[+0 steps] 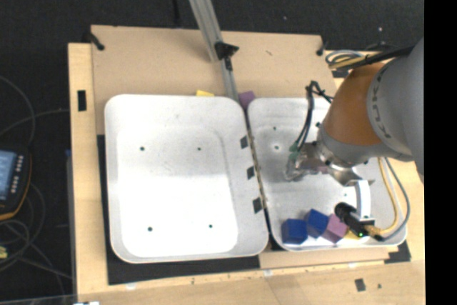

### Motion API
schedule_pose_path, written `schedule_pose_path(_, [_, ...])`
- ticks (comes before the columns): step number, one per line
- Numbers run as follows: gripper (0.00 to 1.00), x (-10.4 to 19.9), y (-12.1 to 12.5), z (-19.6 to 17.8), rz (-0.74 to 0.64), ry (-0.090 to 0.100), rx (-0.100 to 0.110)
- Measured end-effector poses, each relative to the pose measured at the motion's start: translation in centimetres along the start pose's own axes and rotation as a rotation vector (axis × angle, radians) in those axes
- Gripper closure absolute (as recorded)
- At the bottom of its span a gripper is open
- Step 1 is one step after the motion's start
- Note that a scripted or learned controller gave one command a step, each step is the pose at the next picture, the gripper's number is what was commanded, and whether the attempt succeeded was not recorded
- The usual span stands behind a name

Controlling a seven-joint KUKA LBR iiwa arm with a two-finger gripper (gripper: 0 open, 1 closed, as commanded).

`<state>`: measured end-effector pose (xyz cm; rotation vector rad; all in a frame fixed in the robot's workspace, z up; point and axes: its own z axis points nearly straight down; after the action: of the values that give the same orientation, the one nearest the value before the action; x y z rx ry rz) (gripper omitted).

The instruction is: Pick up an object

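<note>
Blue blocks (301,226) and a purple block (335,226) are seen in the right bin (278,118); pincer (294,169) is lowered above, grip state cannot be told.

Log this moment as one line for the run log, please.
arm: over right white bin | gripper: low, near bin's middle | blue foam blocks and purple foam block: near bin's front edge | grasp: none seen

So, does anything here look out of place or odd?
Yes: a yellow piece and a purple block lie outside the bins, at their far edge. The other blocks cluster in the right bin's near corner.
</note>
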<state>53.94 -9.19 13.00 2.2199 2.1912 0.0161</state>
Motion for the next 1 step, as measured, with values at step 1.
schedule_pose_path(1, [1.00, -6.15, 4.88, -7.64, -0.009, 0.001, 0.011])
